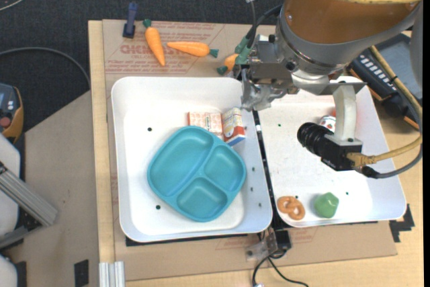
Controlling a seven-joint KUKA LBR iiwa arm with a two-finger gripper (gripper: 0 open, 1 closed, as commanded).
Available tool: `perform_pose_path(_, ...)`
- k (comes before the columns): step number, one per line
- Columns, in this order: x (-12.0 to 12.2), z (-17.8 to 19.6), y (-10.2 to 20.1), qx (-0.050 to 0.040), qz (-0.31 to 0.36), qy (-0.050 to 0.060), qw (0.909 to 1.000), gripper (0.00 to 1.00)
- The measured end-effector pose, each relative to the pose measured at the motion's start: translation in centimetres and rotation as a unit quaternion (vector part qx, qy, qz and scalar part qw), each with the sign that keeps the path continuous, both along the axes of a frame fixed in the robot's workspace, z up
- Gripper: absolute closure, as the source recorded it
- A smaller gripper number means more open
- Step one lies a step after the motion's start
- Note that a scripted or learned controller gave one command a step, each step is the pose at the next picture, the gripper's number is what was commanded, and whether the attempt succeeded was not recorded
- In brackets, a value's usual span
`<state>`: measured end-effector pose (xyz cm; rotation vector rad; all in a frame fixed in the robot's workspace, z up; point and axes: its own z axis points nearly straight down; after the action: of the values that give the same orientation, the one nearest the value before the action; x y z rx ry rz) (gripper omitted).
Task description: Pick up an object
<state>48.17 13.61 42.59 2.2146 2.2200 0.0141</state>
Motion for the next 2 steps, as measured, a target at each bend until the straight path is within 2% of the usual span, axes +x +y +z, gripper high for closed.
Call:
perform_pose_path(1,0.0,1.0,0.0,0.0001,0.000,-0.001,1.0000,1.00)
perform_pose_path(2,-0.4,-8.2,-8.6,-0.0030,-0.007,0.011,0.9999,1.00)
